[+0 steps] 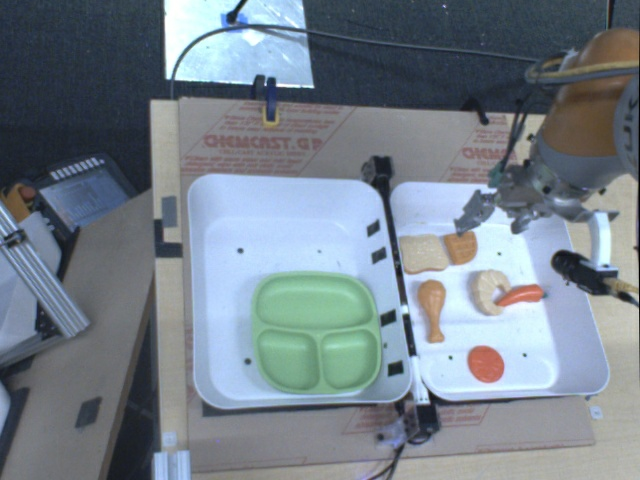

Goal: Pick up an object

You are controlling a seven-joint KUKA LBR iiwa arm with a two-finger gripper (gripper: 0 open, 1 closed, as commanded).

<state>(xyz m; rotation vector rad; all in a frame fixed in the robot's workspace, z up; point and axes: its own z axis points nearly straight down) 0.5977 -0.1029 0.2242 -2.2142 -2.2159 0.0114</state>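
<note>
The right bin (570, 353) holds several toy foods: a slice of bread (423, 254), a small orange-brown piece (461, 248) beside it, a chicken drumstick (432, 308), a pale curled piece (489, 290) with an orange-red carrot-like piece (520, 294) against it, and a red disc (486, 363). My gripper (497, 218) hangs over the bin's back part, open, with nothing between its fingers. Its left finger (471, 213) points down just above the orange-brown piece.
A green divided plate (316, 330) lies in the front of the left bin (230, 218). A black divider with clips (390, 258) separates the two bins. Grey equipment (60, 258) stands off the bench at the far left.
</note>
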